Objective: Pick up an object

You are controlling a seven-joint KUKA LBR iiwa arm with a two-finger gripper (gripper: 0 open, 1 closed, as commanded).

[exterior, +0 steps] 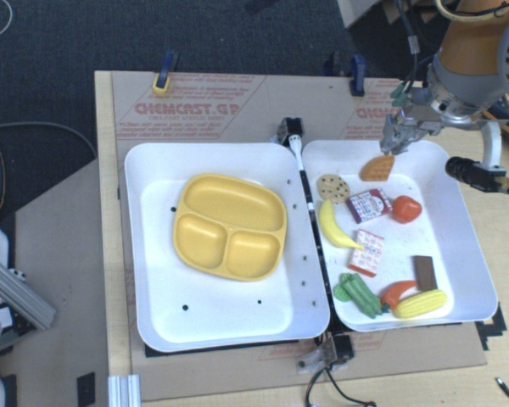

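Observation:
My gripper (394, 145) hangs over the far edge of the right bin (475, 253), on the grey arm with the orange band that comes in from the upper right. Just below and left of its tip is an orange-brown nugget (377, 169), touching or nearly touching it; I cannot tell which. Other objects lie in the same bin: a cookie (332, 186), a banana (335, 227), a red-and-white packet (369, 204), a red tomato (406, 209), a small white carton (369, 253), a green vegetable (358, 295), a brown bar (424, 271), a corn cob (420, 303) and a red piece (396, 292).
The left bin (148, 253) holds a yellow compartment plate (229, 225). A divider rail (307, 219) runs between the two bins. Clamps (162, 79) sit at the bench's back edge, and a black fitting (468, 172) juts over the right bin's far right rim.

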